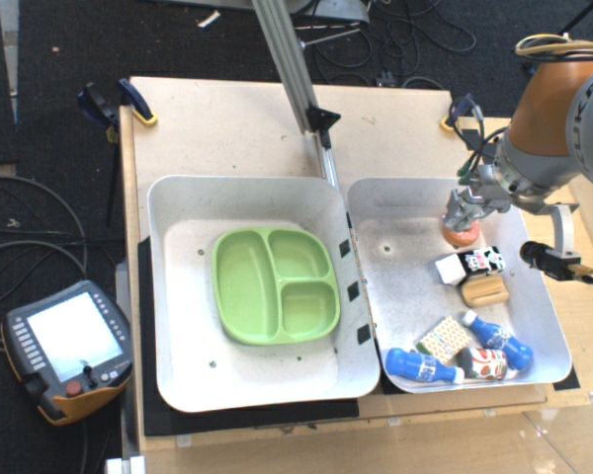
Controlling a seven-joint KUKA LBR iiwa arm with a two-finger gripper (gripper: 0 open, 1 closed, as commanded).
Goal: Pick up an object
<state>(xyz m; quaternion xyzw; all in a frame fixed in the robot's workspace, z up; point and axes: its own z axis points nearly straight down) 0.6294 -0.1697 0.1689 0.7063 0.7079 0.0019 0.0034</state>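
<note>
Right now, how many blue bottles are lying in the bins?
2, both in the right bin near its front edge: one blue bottle at the front left, another toward the front right. More may be hidden among the clutter.

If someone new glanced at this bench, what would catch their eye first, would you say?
Likely the green plate, lying alone in the left bin. Next, the gripper lowered over an orange object in the right bin, with a jumble of small items, blue bottles among them, along its near edge.

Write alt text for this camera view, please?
A robot arm's gripper sits right over an orange object in the right bin, near several small toys and bottles. The left bin holds a green divided plate.
</note>
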